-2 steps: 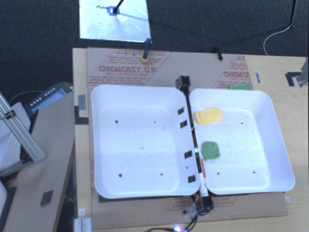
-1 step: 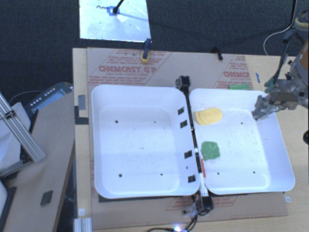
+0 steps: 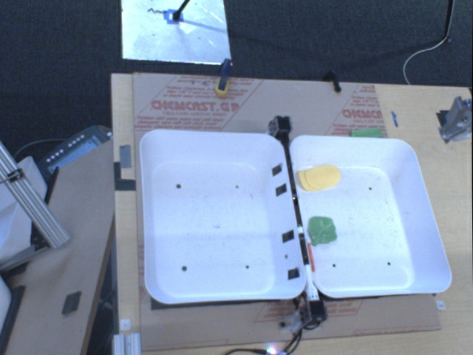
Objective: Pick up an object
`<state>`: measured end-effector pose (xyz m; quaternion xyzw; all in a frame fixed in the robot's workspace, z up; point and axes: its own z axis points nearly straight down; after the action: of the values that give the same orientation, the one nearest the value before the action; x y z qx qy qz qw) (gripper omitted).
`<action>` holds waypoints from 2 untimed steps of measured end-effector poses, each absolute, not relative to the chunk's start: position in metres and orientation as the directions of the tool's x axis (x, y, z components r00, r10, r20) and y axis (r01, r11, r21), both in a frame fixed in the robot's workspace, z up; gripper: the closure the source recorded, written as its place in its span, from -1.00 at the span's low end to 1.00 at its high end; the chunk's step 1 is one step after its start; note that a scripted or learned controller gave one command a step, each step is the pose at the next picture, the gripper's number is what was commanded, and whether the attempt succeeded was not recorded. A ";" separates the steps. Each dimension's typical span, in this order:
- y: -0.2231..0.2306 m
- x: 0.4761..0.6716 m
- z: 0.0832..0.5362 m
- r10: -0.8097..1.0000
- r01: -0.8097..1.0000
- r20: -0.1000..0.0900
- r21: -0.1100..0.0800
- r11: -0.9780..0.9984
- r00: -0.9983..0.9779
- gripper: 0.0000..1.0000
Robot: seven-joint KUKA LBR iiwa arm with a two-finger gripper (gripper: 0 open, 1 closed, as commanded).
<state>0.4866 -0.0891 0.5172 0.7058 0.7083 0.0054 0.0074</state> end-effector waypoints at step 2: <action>-0.073 0.494 0.458 1.000 1.000 -0.003 0.015 -0.002 0.002 1.00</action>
<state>0.4944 -0.0732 0.4576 0.7078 0.7064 0.0045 0.0063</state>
